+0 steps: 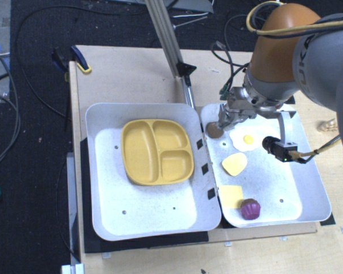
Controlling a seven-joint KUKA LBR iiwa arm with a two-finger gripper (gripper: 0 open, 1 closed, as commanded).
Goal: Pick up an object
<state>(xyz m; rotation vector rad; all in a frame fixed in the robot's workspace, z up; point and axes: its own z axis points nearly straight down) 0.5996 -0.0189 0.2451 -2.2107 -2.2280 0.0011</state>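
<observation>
Two shallow white bins side by side on a wooden bench. In the left bin [103, 210], a yellow divided tray [157, 151] with three compartments, lying flat near the middle. In the right bin [308, 204], toy food: a fried egg [244, 140] towards the far end, a pale yellow wedge [234, 164] just below it, a yellow square block [230, 196] nearer the front rim, and a purple lump [250, 209] touching or just beside that block. A small brown round piece [214, 131] at the far left corner of the right bin, close to the divide between bins. Gripper [226, 120] reaching in from the right, low over that corner, directly above and beside the brown piece; fingers too dark and crowded to read, so cannot tell whether apart or together, nor whether anything sits between them. Grey arm with orange band [280, 44] above.
</observation>
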